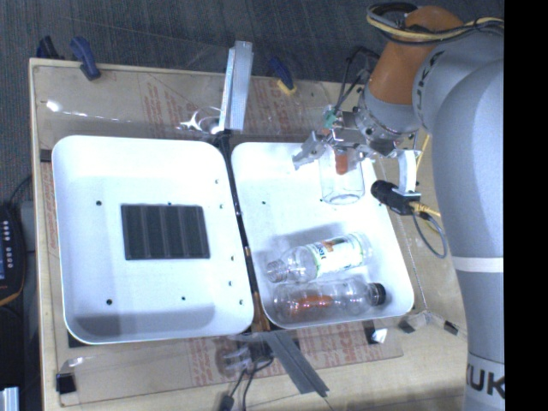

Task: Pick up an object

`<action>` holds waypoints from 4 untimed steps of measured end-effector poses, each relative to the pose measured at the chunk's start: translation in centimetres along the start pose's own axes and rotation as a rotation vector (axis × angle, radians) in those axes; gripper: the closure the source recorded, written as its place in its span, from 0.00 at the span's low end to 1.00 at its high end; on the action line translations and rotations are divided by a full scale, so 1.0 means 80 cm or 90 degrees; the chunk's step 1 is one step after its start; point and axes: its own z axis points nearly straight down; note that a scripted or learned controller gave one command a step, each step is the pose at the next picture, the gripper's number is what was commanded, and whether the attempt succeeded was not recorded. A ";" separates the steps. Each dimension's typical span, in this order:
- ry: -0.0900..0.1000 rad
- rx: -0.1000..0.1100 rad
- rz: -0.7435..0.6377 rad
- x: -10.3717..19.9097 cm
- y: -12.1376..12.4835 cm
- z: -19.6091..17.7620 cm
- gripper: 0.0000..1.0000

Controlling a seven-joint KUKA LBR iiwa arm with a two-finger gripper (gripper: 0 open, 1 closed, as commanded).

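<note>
A clear plastic cup (343,187) hangs upright under my gripper (342,157), over the back of the right bin (257,195). One reddish fingertip (342,164) shows through the cup's wall, inside it, and the cup's rim sits between the fingers. The gripper is shut on the cup's wall. A clear bottle with a white and green label (324,257) lies on its side in the front half of the right bin. Just in front of that one lies another clear bottle, with orange inside (330,298).
The left bin (77,187) holds a dark ribbed rectangle (165,231). A metal upright (235,88) stands at the back between the bins. Blue clamps (86,58) grip the bench's far edge. A black connector (390,195) and cables hang at the arm's side.
</note>
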 end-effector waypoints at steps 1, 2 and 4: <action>-0.001 -0.002 -0.051 -0.019 -0.010 -0.032 0.00; 0.000 0.001 -0.045 -0.028 -0.074 0.043 0.00; 0.000 -0.001 -0.134 -0.025 -0.018 -0.013 0.00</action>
